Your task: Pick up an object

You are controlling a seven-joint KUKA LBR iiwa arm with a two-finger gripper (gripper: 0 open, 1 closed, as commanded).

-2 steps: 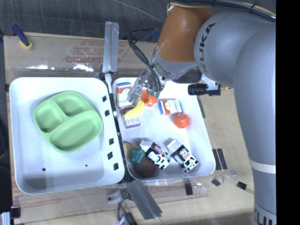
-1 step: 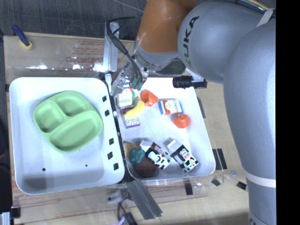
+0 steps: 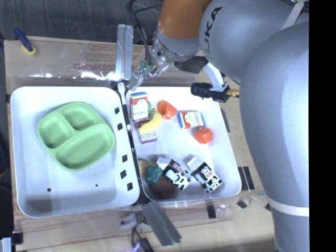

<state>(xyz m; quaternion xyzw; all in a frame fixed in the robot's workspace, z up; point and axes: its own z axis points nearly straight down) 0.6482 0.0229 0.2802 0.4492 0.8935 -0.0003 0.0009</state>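
Observation:
The right bin (image 3: 223,140) holds several small items. A red-and-white carton (image 3: 139,106) stands at its upper left, with a yellow banana (image 3: 153,122) and a small purple-labelled box (image 3: 148,136) just below it. An orange cup (image 3: 166,109), a small blue-and-white box (image 3: 190,119) and a red tomato (image 3: 202,135) lie toward the middle. Two cow-patterned cartons (image 3: 177,175) (image 3: 206,177), a teal piece (image 3: 154,174) and a brown piece (image 3: 163,189) sit along the front. My gripper (image 3: 140,75) hangs over the bin's back left corner, just above the red-and-white carton, with nothing seen in it.
The left bin (image 3: 31,193) bears a green divided plate (image 3: 76,134). A raised divider with black clips (image 3: 126,140) separates the bins. The grey arm (image 3: 252,46) covers the upper right of the view. A blue-and-yellow tool (image 3: 23,41) lies on the bench at the far left.

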